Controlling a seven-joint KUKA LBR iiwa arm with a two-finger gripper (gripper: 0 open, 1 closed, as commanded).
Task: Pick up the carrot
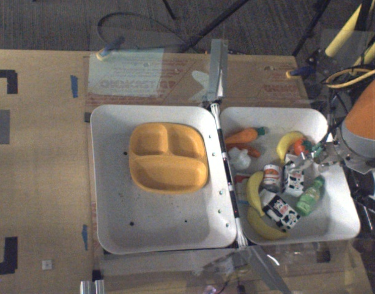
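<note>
Carrot (243, 136) lies at the right bin's (341, 222) far-left corner, free of clutter, so easy to reach; gripper (322, 153) hovers well apart over the cartons, jaw state impossible to tell

Both bins (114, 225) are showing white. The plate (168, 157) is showing yellow-orange, the carrot (243, 136) orange with a green tip, the cartons (280, 211) black-and-white cow patches, the bottle (309, 196) green.
</note>
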